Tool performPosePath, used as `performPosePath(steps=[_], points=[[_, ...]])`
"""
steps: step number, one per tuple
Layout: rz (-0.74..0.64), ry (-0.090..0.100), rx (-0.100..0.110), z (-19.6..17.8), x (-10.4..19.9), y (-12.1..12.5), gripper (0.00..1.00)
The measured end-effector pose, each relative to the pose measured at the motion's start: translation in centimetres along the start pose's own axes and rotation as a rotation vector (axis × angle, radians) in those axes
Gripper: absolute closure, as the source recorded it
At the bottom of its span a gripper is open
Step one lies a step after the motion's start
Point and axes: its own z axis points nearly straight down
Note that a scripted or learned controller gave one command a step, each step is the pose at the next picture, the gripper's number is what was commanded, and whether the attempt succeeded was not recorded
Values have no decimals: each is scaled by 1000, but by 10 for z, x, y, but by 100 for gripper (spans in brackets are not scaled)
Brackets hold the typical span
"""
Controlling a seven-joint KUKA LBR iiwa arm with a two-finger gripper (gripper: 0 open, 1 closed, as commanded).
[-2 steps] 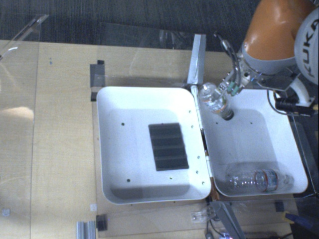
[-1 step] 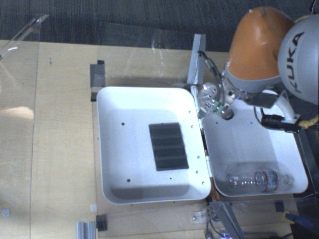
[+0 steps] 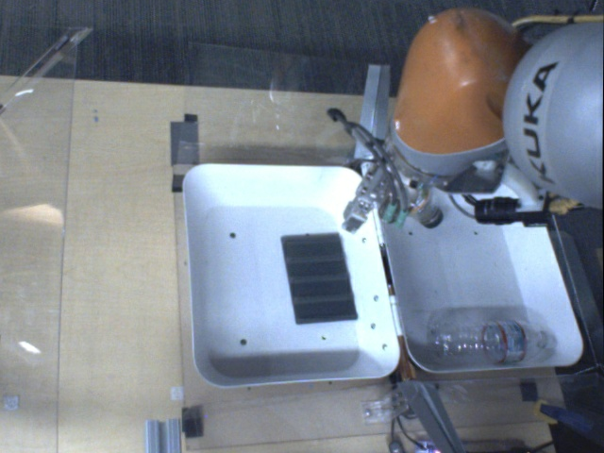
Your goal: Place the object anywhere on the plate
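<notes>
The clear plastic bottle point(image 3: 479, 338) lies on its side in the lower part of the right bin point(image 3: 472, 262), so the task looks barely begun: it has yet to be picked up and carried to the dark ridged plate point(image 3: 319, 276) in the middle of the left bin point(image 3: 217, 253). The claw point(image 3: 363, 206) hangs over the divide between the bins, near the plate's upper right corner, well apart from the bottle. Nothing shows between its tips, and I cannot tell whether it is released or clenched.

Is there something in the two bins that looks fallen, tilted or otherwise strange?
The clear plastic bottle lies on its side near the front wall of the right bin, not upright. The dark ridged plate lies flat in the left bin, slightly turned against the bin's edges. Nothing looks spilled or broken.
</notes>
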Motion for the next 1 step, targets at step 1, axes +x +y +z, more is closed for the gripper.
performPosePath(steps=[1], points=[[-158, 4, 1, 25, 46, 78, 100]])
